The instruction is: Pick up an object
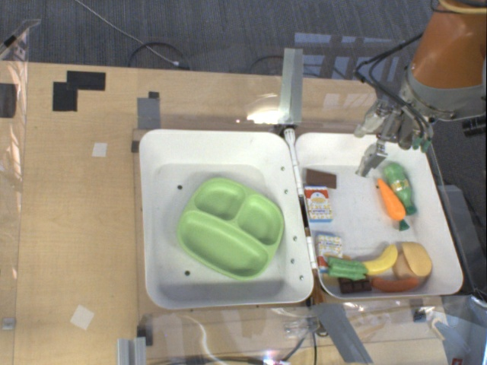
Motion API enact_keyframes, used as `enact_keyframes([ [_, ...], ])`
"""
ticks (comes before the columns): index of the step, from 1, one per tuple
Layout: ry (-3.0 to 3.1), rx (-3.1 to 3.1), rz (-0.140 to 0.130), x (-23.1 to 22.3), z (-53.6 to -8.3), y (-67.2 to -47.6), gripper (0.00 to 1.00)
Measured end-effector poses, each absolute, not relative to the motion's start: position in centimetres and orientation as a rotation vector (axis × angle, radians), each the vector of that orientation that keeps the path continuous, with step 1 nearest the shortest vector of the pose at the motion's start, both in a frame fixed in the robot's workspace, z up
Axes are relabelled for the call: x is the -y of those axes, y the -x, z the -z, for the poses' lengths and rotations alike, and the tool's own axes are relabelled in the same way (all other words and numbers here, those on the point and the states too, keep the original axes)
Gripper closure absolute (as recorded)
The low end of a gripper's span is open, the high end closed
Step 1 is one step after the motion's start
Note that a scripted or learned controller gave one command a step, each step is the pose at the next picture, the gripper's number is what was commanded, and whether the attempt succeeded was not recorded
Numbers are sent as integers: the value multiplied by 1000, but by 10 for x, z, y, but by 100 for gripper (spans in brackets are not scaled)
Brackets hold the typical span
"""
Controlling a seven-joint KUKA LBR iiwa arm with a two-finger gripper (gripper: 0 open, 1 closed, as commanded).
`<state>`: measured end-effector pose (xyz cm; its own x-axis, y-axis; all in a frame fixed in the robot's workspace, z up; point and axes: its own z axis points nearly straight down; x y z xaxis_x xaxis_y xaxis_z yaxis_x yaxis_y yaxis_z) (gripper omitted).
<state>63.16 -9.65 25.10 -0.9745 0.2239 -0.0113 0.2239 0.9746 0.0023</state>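
Risk lies in the crowding: the carrot [393, 201] and green bottle [399, 185] lie touching at the frame's right in the right bin [346, 204], so a descent could nudge both and pinch neither. The gripper [374, 157] hovers just upper left of them, apparently spread and holding nothing, though blur leaves that uncertain.

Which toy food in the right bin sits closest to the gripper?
The green bottle-shaped toy, just below and right of the gripper. The orange carrot lies beside it, slightly farther; the banana and the rest crowd the bin's near end.
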Motion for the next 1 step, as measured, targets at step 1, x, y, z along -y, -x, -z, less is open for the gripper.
enact_keyframes([
  [1,-367,-3121,0,126,-146,-574,0],
])
